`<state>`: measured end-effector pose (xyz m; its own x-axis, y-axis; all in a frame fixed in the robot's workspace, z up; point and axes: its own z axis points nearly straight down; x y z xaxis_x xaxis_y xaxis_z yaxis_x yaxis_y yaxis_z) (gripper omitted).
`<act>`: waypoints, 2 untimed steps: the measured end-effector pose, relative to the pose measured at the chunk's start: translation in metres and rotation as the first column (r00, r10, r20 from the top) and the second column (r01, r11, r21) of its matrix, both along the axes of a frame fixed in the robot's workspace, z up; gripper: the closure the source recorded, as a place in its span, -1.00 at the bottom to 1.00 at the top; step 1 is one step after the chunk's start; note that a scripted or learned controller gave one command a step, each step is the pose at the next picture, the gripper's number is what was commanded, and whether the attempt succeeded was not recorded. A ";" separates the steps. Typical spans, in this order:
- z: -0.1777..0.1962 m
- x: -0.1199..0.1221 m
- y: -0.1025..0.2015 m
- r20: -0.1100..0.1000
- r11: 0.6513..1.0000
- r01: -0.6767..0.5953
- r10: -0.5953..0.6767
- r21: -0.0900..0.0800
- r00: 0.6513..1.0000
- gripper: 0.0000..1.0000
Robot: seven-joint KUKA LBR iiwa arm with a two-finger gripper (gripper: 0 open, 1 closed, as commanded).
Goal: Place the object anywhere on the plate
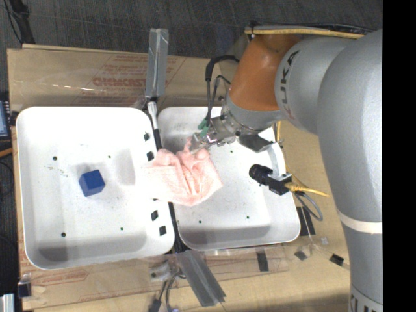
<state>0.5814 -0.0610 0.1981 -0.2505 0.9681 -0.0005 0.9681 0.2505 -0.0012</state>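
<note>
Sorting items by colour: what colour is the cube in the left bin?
Blue; the cube shows clearly in the camera view.

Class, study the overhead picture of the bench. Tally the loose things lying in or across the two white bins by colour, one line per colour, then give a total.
Blue: 1, the blue cube in the left bin.
Pink: 1, the pink cloth, draped from the right bin over the shared edge, under the gripper.
Total: 2

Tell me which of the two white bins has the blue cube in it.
The left bin: the blue cube sits on its floor. The right bin holds the pink cloth, which drapes over the shared edge, under the gripper.
</note>
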 end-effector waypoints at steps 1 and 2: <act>0.034 0.001 0.000 -0.001 1.000 -0.005 0.005 0.001 1.000 1.00; 0.037 -0.029 0.048 -0.002 0.918 -0.397 0.397 0.002 0.918 1.00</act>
<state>0.5523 -0.0127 0.2350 -0.6144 0.7890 0.0016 0.7890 0.6144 -0.0030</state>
